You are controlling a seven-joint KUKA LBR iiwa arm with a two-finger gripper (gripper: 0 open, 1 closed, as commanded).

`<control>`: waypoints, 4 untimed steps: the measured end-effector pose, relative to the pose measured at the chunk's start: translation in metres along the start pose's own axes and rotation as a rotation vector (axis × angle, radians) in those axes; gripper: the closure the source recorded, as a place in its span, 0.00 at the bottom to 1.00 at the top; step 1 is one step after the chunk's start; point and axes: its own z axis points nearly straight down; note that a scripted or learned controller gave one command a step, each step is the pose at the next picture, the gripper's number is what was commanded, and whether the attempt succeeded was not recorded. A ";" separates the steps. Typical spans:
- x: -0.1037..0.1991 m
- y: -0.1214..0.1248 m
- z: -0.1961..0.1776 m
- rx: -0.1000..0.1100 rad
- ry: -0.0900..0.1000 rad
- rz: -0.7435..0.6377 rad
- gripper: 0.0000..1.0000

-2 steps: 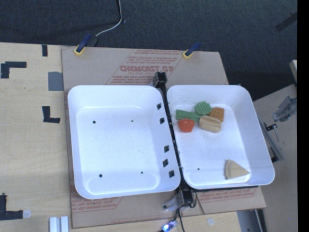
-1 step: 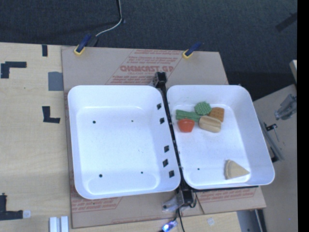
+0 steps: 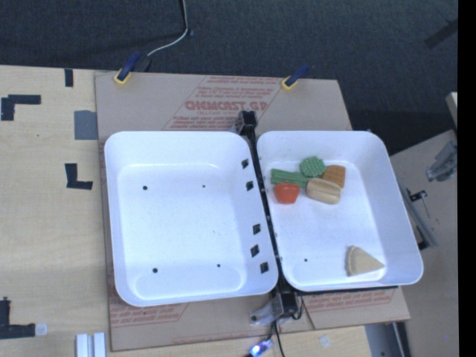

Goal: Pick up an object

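Two white bins sit side by side in the middle of the frame on a brown cardboard sheet with red print, and the sheet lies on a pale wooden counter. The left bin has four small dark dots on its floor. The right bin holds the objects.

A cluster lies in the right bin's upper left part:
- A green knobbly piece is at the top, with a green stalk running left from it toward the bin's left wall.
- An orange piece is just to the right of the green one, touching it.
- A tan loaf lies just below both.
- A red piece sits left of the loaf, under the stalk.

Well apart from these, a tan wedge lies in the bin's lower right corner, near the rim.

Small black clips dot the seam between the bins. Two blue-and-yellow clamps grip the sheet's upper edge. A pale cable runs down from the top of the frame. Black tape marks lie on the counter at the left.

Whether the tool is apart or together cannot be told here.
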 end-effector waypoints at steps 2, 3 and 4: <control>0.001 0.001 -0.019 0.000 -0.001 -0.002 1.00; 0.001 0.002 -0.029 0.000 -0.001 -0.003 1.00; 0.002 0.003 -0.039 0.000 -0.001 -0.004 1.00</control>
